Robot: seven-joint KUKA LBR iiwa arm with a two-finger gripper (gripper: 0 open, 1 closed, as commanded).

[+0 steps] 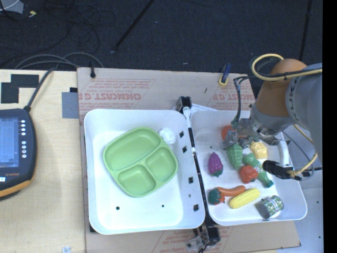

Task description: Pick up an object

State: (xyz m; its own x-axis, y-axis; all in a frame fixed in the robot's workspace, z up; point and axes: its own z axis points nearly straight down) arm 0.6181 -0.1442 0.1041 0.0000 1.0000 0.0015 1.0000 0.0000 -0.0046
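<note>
My gripper (238, 137) hangs low over the back of the right bin (210, 121), just above a cluster of toy foods. A small red-orange piece (227, 132) pokes out at its left side, and a green bumpy vegetable (235, 155) lies directly below it. A pale yellow piece (258, 151) sits to its right. Further forward lie a purple grape bunch (215, 164), a red toy (248, 173), a carrot (230, 192), a corn cob (245, 197) and a small tin can (270, 206). I see nothing clearly between the gripper's tips.
The left bin (100, 194) holds a light green divided plate (139, 162) with a small white object (167, 135) at its back right corner. A teach pendant (13, 146) lies on the bench at far left. The arm's cables (295, 167) loop over the right bin's right side.
</note>
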